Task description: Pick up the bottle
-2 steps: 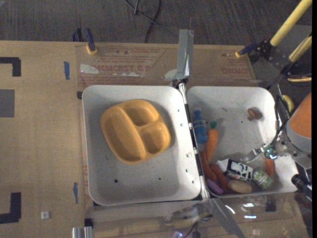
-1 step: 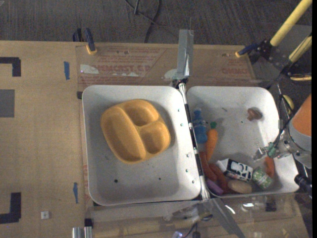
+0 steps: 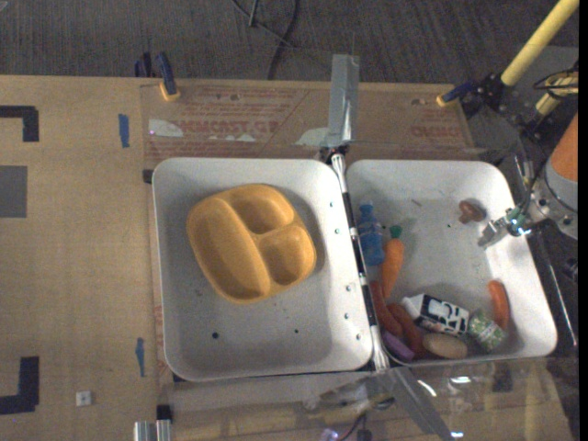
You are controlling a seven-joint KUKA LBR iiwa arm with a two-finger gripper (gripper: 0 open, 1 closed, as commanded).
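Your bottle [image 3: 452, 320] lies on its side near the front of the right bin [image 3: 432, 177], its white-and-black label up and its green cap end pointing toward the bin's right wall. It is crowded: a tan potato-like piece [image 3: 446, 345] touches it from the front, a small red sausage [image 3: 498, 303] sits just beside the cap end, and a cluster of red and purple pieces [image 3: 397, 331] presses in at its left. Further back, along the divider, you have a carrot [image 3: 392, 261] and a blue toy [image 3: 370, 237]; a small brown item [image 3: 471, 210] rests near the bin's back right. The left bin [image 3: 175, 274] carries a yellow divided dish [image 3: 251, 242].

The gripper [image 3: 501, 228] hovers at the right bin's right edge, well apart from the bottle and behind it — whether it is open or closed you cannot tell from this view, and nothing is visibly held. So you are at the approach step, with no grasp made. The next move calls for travelling forward over the bin, squaring the gripper across the bottle's narrow width, and descending cleanly between the neighbours — the sausage and the potato piece leave little room.
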